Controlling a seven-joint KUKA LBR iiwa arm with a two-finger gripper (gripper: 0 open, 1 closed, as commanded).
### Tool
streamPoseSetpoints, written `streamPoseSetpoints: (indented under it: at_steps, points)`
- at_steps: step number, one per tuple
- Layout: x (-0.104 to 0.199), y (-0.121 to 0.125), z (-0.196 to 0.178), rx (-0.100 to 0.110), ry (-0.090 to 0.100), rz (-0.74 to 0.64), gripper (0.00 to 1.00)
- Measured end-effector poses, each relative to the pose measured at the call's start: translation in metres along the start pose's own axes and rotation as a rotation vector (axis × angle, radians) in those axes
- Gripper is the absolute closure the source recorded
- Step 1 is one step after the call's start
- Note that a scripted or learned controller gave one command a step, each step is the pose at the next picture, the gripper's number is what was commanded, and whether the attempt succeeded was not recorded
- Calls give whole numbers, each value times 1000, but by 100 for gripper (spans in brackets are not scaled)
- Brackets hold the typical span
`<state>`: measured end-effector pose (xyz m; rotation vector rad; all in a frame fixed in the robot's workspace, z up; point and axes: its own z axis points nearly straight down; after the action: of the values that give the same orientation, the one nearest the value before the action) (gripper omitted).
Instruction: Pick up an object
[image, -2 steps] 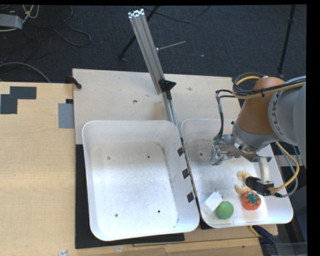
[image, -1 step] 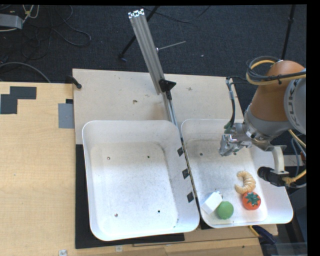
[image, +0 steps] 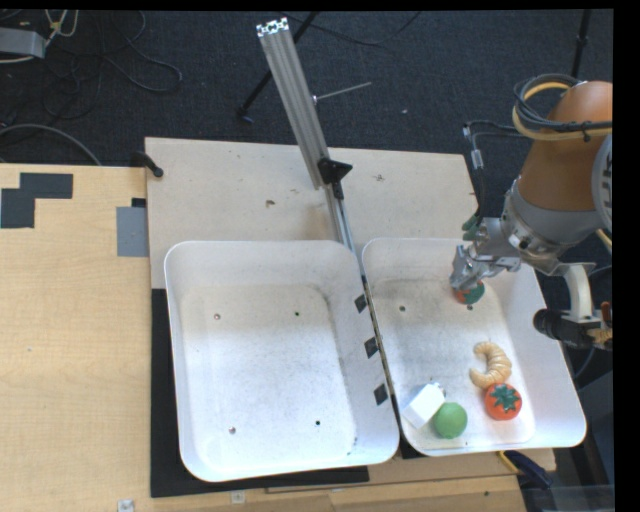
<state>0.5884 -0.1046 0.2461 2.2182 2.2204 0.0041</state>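
Note:
My gripper (image: 467, 284) hangs over the upper middle of the right bin (image: 420, 252), reaching in from the right. Its fingers are shut on a small red and green object (image: 468, 294), which pokes out just below the fingertips and looks lifted off the bin floor. Lower in the same bin lie a tan curved pastry-like piece (image: 490, 362), a red tomato (image: 503, 401), a green ball (image: 450, 420) and a white block (image: 425, 402). These four are clustered near the bin's front right corner, well below the gripper.
The left bin (image: 185, 300) stands beside the right one, with a black-clipped divider rim (image: 368, 330) between them. A slanted metal rail (image: 300, 110) rises behind the bins. A wooden bench surface (image: 70, 330) lies to the left.

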Motion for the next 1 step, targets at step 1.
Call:
streamPoseSetpoints:
  at_steps: [1]
  points:
    - [-1, 1, -47, 1, 0, 0, 100]
